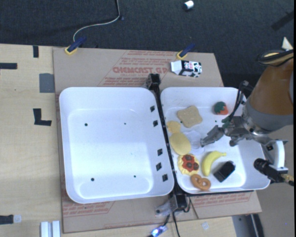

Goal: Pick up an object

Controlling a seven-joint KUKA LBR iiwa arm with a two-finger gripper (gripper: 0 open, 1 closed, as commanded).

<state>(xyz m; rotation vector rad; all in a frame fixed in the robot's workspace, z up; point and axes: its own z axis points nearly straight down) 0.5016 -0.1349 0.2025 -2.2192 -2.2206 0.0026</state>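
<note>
1. Two shallow white bins sit side by side on a sheet of cardboard (138,68); the left bin (69,132) has only a few dark dots on its floor.
2. The right bin (246,181) holds all the small objects, most of them along its left half and front.
3. A slice of toast (189,116) lies near the back; a small red and green piece, perhaps a strawberry (220,107), sits to its right near the back wall.
4. A pale yellow oval piece (180,143) lies against the left wall, with a red and yellow piece (188,164) just in front of it.
5. A banana (212,160) lies in the middle front, a black block (224,171) just beside it on the right, and a brown pretzel (201,182) near the front rim.
6. The arm (274,98) reaches in from the right, and its gripper (214,135) hangs over the middle of the right bin, between the toast and the banana.
7. One dark finger (209,138) points left toward the oval piece; whether the hand is open or closed I cannot tell, and no object shows between its fingers.
8. A small black and white item (186,68) lies on the cardboard behind the right bin.
</note>
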